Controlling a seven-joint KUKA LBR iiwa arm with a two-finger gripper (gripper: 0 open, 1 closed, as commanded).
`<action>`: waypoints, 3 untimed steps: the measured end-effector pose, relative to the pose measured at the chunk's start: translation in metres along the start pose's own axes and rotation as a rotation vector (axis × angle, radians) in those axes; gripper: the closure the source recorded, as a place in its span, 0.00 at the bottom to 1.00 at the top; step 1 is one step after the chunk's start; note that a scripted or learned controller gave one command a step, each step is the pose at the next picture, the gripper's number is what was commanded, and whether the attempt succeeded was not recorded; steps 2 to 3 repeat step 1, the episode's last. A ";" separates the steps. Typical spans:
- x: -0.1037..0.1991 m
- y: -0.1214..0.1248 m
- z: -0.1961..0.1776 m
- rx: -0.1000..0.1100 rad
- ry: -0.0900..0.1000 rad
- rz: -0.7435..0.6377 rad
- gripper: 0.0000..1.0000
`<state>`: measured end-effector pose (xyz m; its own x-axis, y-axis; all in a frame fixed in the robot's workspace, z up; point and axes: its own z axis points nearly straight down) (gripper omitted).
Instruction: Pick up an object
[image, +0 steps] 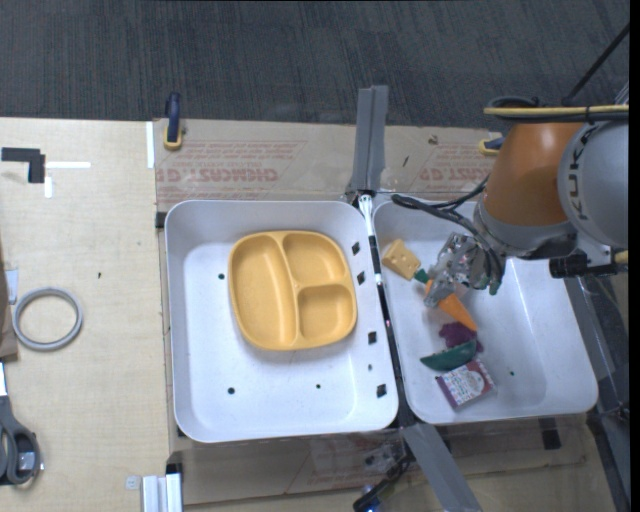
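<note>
Several toys crowd your jaws (452, 278): orange carrot (456, 306) at 6 o'clock, cheese wedge (401, 260) at 9; opening cannot be told. Risk: grazing, grasping nothing.

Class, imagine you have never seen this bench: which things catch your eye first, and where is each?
The yellow three-compartment plastic plate stands out, lying in the left white bin. Next, the grey arm's orange band at the right, with its end effector low over the right white bin, above a cluster of small toy foods, beside a pale yellow cheese wedge.
</note>
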<state>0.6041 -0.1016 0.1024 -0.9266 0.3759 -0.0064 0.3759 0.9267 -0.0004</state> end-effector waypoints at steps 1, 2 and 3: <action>-0.019 0.071 -0.090 0.000 0.002 0.285 1.00; -0.019 0.071 -0.090 0.000 0.002 0.285 1.00; -0.019 0.071 -0.090 0.000 0.002 0.285 1.00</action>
